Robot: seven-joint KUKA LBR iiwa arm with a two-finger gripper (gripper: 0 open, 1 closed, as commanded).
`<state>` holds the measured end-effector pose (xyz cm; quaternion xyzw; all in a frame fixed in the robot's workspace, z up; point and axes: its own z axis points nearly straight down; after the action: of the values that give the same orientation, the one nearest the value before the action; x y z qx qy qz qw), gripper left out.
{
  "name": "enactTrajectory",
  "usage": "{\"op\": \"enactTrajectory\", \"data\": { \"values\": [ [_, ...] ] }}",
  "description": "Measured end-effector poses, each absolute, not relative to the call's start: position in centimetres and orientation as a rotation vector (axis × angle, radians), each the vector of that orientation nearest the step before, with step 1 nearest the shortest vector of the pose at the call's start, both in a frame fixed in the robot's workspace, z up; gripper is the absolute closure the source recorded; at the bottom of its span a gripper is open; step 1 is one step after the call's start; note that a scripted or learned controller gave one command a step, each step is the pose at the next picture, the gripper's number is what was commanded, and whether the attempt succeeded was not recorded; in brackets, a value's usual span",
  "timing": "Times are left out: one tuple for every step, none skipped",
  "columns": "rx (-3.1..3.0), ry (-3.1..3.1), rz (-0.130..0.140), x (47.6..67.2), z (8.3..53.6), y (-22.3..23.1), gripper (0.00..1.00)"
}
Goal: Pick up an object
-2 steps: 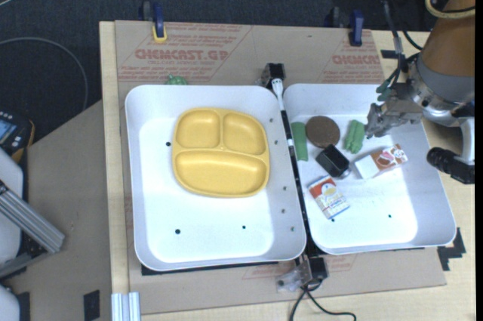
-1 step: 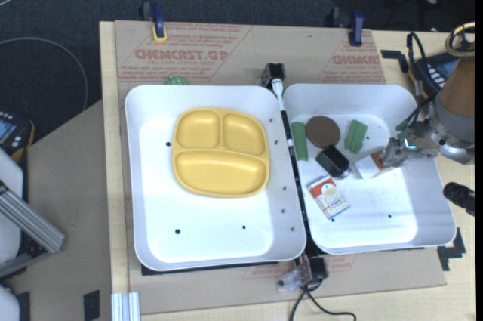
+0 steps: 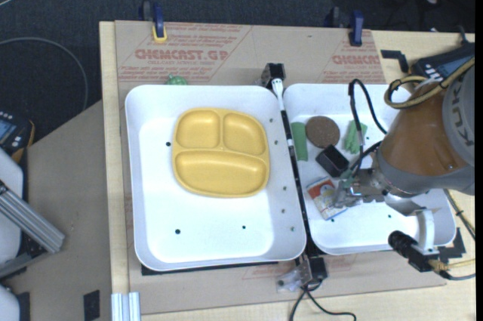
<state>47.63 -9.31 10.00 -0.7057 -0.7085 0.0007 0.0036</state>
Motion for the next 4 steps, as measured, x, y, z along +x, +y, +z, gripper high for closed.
{"op": "enactTrajectory", "data": {
  "values": [
    [-2.224, -2.223, -0.003, 48.0, 11.3, -9.8, 1.00],
    [-2.224, -2.221, -0.002, 48.0, 11.2, -9.8, 0.00],
    [-2.227, -2.223, -0.004, 48.0, 12.3, -9.8, 1.00],
    [-2.217, -2.232, -0.007, 50.2, 18.8, -2.7, 1.00]
  ]
}}
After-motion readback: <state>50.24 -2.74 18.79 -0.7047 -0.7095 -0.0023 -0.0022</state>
